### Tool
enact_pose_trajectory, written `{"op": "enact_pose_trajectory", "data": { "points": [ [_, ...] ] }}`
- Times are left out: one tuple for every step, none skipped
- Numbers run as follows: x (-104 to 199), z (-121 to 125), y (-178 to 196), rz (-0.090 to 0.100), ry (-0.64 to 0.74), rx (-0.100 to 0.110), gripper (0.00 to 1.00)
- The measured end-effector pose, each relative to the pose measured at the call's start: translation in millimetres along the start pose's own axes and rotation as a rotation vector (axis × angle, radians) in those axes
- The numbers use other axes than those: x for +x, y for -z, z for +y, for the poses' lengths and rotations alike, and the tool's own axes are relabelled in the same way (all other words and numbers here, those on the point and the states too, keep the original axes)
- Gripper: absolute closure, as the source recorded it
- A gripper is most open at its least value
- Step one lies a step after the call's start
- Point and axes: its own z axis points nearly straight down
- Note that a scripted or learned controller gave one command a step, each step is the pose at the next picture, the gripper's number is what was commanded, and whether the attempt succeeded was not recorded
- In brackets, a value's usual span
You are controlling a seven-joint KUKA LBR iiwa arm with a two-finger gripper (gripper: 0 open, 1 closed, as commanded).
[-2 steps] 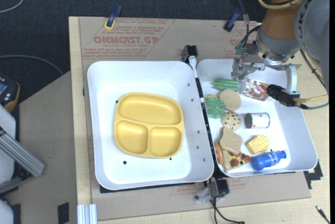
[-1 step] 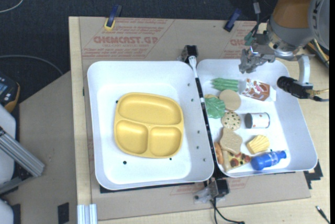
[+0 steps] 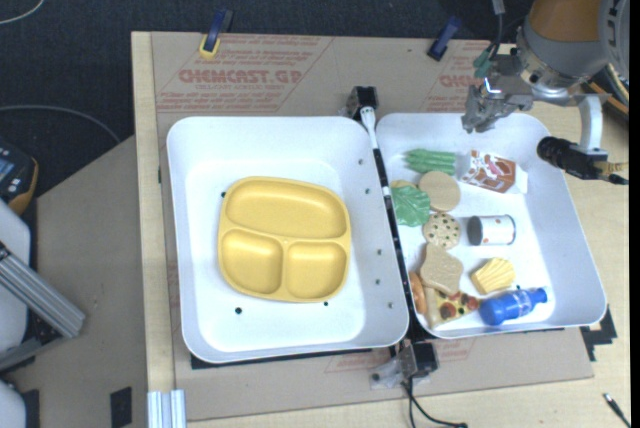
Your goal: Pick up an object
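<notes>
Pincer [image 3: 480,119] poised over the far rim of the right bin [image 3: 580,246]; grip state impossible to tell.

Nothing visibly between the fingers. Just beside it, a red-and-white packet [image 3: 492,170], a green pea pod [image 3: 432,159] and a tan disc [image 3: 438,189]. Nearer: speckled cookie [image 3: 441,232], small can [image 3: 492,230], yellow wedge [image 3: 492,274], blue bottle [image 3: 512,304]. Well apart in the left bin [image 3: 190,216], a yellow divided plate [image 3: 284,238].

Even, bright overhead light, soft glare on the white bins [image 3: 190,216], faint short shadows beside the yellow divided plate [image 3: 285,238], dark floor underexposed, overall slightly soft focus, toy food in the right bin [image 3: 570,216] small and grainy
</notes>
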Motion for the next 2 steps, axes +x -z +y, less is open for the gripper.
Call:
{"op": "enact_pose_trajectory", "data": {
  "points": [
    [46,-17,-9,0.004,0.004,0.009,1.00],
    [90,-33,-2,0.004,0.004,0.009,1.00]
  ]
}}
